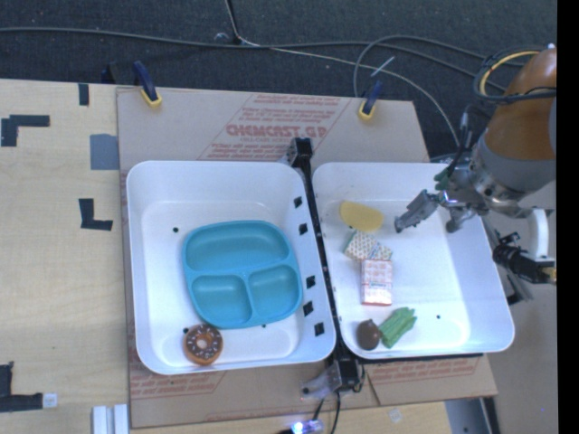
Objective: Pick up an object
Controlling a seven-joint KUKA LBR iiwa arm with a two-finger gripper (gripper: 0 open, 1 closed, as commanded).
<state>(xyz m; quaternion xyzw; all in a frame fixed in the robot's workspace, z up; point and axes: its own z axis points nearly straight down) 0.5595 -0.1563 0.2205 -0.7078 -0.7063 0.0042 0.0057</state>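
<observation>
1. Nearest the camera, the left bin (145,242) holds a chocolate doughnut (203,344) by its front wall, just clear of the blue divided plate (242,271) that takes up the bin's middle.
2. In the right bin (470,269), the front corner gathers a small brown lump (368,334) touching a green toy piece (398,325). Too small to name more closely.
3. Further back along the same bin's left side lies a pink-and-white packet (376,281), with a checked packet (367,247) touching its top edge, then a yellow oval piece (361,215). All five candidates crowd toward the divider, probably leaving the tool little room on that side.
4. The tool (432,212) hangs over the right bin's back half, its two fingers spread apart with nothing between them, to the right of the yellow piece and not touching it.
5. My judgement: the yellow piece is the nearest target, standing apart from its neighbours.
6. Farthest, two clamps (148,89) pin cardboard (271,125) to the worktop (54,242), likely to keep the bins from sliding.
</observation>
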